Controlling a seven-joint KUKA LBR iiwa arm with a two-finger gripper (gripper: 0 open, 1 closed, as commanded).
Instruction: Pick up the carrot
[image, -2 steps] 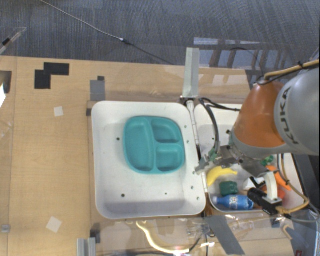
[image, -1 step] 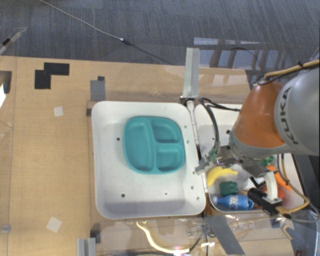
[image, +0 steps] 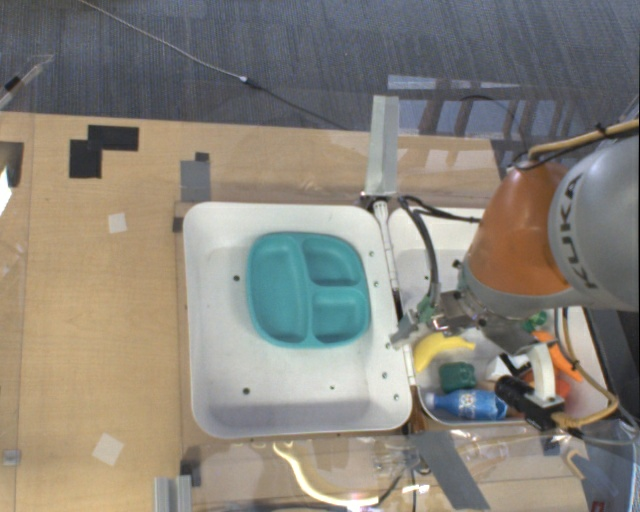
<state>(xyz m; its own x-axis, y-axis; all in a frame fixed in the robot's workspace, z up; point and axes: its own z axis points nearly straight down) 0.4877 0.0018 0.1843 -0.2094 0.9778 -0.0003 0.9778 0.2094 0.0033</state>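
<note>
Wooden bench (image: 90, 330) bears two white bins (image: 215, 330); gripper's state cannot be told.

A robotics laboratory test cell. A plywood bench (image: 90, 330) carries two shallow white bins (image: 215, 400), black fiducial markers (image: 103, 148), taped patches and metal brackets (image: 383, 145); cables (image: 420, 240) run across it, and a grey-and-orange industrial arm (image: 545, 235) reaches over grey carpet (image: 250, 50).

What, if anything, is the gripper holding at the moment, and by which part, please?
It cannot be told: the arm's wrist hides the gripper low in the right bin, above the banana; the carrot lies beside it.
</note>
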